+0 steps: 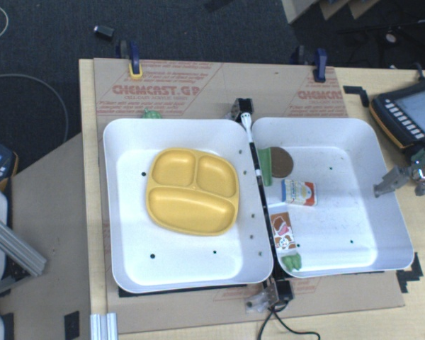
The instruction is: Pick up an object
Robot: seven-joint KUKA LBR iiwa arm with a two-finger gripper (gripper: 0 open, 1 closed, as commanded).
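The yellow divided plate lay farthest from the gripper, whose jaws stood apart, empty. The flat snack packet, nearer, hugged the right bin's floor; fingers might skid over it.

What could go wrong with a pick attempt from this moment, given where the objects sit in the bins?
1. The small packets and brown disc crowd the right bin's left wall, so a finger may hit the wall.
2. The flat card may slip from a pinch.
3. The yellow divided plate looks too wide to grip.
4. The gripper sits at the right rim, far from everything.
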